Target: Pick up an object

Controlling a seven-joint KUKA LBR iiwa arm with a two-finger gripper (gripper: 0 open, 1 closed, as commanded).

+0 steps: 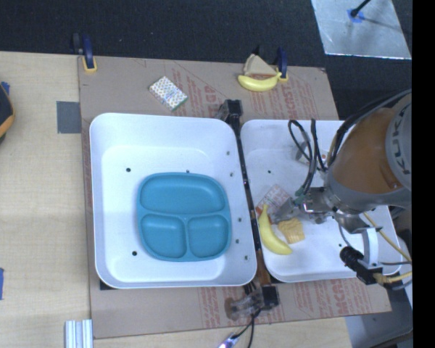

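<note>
In the right bin (275, 143) a yellow banana (270, 234) lies against the left wall, near the front. A tan, cracker-like piece (292, 230) rests just right of it, and a small clear patterned packet (275, 196) lies a little behind. My gripper (293, 207) reaches in low from the right, right above the packet and the tan piece. The arm's wrist and cables hide how its tips stand. I see nothing lifted off the bin floor.
The left bin (109, 140) holds a blue three-compartment tray (183, 215). On the cardboard behind the bins lie a second banana with a sandwich-like toy (259, 77) and a patterned packet (167, 92). The arm's grey and orange body (366, 162) covers the right bin's right half.
</note>
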